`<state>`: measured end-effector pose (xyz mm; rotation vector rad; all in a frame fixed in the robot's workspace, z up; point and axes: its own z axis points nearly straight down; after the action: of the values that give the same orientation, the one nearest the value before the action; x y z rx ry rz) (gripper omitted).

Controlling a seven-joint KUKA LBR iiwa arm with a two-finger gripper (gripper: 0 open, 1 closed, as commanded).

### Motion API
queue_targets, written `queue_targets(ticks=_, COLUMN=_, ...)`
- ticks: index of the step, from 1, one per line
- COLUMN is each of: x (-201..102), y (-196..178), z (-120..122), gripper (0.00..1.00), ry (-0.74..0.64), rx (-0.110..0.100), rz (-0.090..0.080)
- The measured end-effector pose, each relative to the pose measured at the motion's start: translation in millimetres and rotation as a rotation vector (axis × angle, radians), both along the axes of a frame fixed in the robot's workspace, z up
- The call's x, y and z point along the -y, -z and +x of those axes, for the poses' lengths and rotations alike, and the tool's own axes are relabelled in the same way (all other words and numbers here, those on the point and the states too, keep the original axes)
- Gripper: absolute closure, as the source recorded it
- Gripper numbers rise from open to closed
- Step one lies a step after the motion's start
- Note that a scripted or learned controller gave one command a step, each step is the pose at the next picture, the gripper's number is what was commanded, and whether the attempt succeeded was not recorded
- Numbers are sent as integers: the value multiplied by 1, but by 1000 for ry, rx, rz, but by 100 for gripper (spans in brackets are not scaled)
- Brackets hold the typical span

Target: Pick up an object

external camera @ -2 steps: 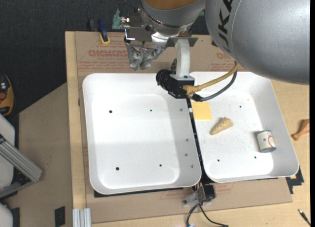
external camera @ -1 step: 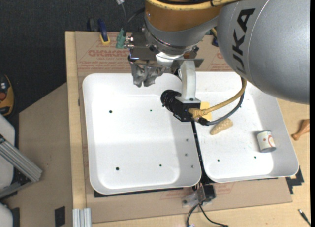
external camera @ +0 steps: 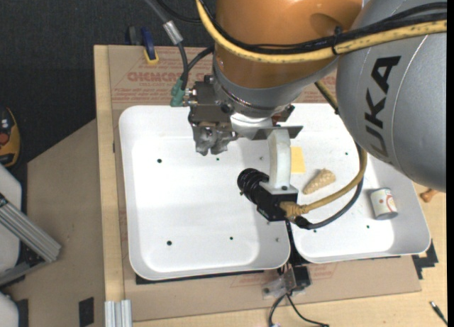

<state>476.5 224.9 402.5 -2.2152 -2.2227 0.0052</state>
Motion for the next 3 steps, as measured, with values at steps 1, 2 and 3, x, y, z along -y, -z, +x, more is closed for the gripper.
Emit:
queue_targets(ticks=1, x=1, y=-142, z=3, gripper=100, ry=1, rx=22, rz=8)
queue_targets(ticks=2, x=0, y=-133, z=2, gripper=0, ry=2, rx=4, rz=0)
queue_targets(ticks=3, x=-1, y=-144, z=3, gripper=100, ry=0, rx=8, rz=1)
